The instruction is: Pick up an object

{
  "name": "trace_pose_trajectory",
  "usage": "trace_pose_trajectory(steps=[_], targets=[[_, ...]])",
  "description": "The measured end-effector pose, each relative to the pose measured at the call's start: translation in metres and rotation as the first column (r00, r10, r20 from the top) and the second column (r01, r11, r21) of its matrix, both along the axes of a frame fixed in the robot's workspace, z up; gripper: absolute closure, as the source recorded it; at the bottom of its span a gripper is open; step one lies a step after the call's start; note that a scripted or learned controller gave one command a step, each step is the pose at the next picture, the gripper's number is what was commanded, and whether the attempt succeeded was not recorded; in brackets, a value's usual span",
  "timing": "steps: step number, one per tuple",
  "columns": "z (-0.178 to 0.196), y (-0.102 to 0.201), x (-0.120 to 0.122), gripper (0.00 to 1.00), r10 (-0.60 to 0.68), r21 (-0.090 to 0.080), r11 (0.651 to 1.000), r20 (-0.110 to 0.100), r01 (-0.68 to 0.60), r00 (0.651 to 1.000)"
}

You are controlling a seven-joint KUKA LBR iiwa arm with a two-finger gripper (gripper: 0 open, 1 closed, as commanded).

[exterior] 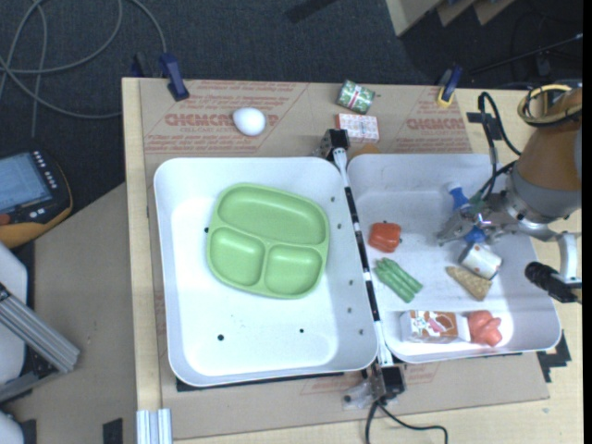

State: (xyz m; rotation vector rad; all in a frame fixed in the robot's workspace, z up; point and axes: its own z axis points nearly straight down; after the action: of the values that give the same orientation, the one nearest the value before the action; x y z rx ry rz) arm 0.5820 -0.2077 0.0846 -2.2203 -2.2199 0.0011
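Reaching in from the right, the grey arm with its orange band (552,160) lowers the two-finger gripper (469,226) into the right-hand shallow white bin (416,178); whether anything sits between its tips, or how wide it stands, cannot be told from this slanted view. Just below the gripper lies a small white cylindrical object (482,261), and touching that from beneath is a tan wedge-shaped piece (471,281). To the left in the same bin rests a red pepper-shaped toy (385,237), with a green ridged oblong toy (399,279) below it. Along the bin's near edge sits a flat printed packet (433,326) beside a red-orange lumpy toy (486,327).

The left-hand shallow white bin (185,322) carries a light green plastic divided plate (268,240) with three compartments. Beyond the bins, on the cardboard-covered bench (213,109), lie a white egg-shaped object (248,120), a small green-and-white can (356,96) on its side and a small printed box (358,127).
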Motion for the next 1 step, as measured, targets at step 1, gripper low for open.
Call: trace_pose_trajectory(steps=[1], targets=[[0.0006, 0.0137, 0.0558, 0.0, 0.001, -0.002, 1.0, 0.004, -0.001, 1.0]])
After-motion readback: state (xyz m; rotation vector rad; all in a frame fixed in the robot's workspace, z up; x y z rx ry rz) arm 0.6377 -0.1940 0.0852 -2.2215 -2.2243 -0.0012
